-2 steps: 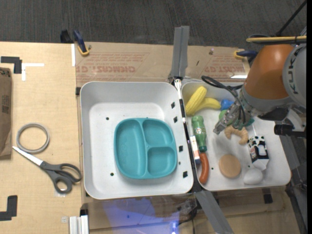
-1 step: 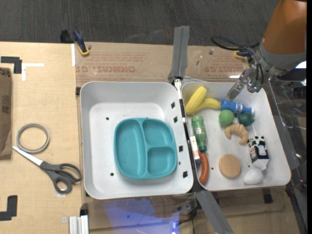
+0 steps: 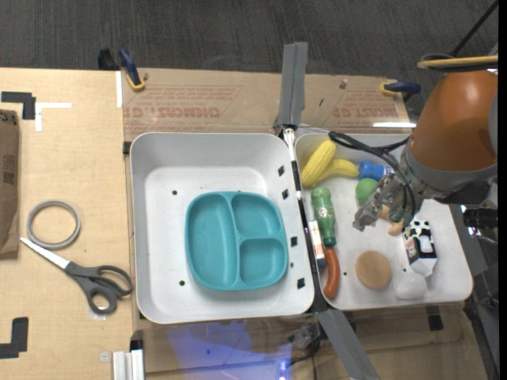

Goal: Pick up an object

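A dark grey carpeted floor runs along the top of the camera view, and below it lies a pale wooden bench [image 3: 63,172] with a sheet of brown cardboard [image 3: 206,105] taped across its far side. On the bench's left part sit a roll of tape [image 3: 53,223] and, just beside it toward the near edge, a pair of grey-handled scissors [image 3: 83,276]; a brown paper bag [image 3: 8,184] touches the left edge.

Two shallow white bins stand side by side. The left bin [image 3: 158,165] holds a teal divided plate [image 3: 236,240] lying flat near its centre. The right bin [image 3: 451,283] is crowded: a yellow corn cob [image 3: 318,159] and a banana [image 3: 342,168] at the far left corner, a green bottle [image 3: 322,214] along the left wall, a red sausage-like piece [image 3: 331,274] toward the near left corner, a round tan cookie-like disc [image 3: 373,269] near the near edge, a blue piece [image 3: 371,169] and a green ball [image 3: 367,189] toward the far side, and a black-and-white carton [image 3: 420,244] by the right wall.

The arm [image 3: 455,129] reaches in from the right, its orange band over the right bin's far right corner, wrist angled down and left. The gripper [image 3: 374,210] is low over the bin's middle, just beside the green ball and above the disc. Whether its claw is spread or closed, or has hold of anything, cannot be told among the clutter.
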You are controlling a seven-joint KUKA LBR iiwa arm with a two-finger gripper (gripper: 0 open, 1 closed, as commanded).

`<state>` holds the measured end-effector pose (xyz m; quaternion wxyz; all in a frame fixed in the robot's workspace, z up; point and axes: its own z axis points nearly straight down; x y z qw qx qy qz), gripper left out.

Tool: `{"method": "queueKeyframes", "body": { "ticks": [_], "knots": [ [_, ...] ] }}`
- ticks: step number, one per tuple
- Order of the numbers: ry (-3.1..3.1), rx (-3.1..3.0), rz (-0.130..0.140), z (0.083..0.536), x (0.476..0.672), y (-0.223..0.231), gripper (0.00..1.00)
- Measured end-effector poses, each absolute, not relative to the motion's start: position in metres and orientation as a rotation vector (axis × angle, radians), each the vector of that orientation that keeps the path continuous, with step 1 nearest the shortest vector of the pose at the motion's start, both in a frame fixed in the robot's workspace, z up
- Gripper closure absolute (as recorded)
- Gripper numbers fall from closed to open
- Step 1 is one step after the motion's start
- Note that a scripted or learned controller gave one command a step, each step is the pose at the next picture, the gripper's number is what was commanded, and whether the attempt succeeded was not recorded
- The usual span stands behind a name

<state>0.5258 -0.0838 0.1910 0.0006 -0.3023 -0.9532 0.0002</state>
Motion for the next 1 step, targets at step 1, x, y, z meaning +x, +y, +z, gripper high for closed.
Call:
{"method": "queueKeyframes", "body": {
  "ticks": [1],
  "knots": [
    [-3.009,-0.92,0.0,0.2989,0.6037,-0.0938,1.0]
  ]
}}
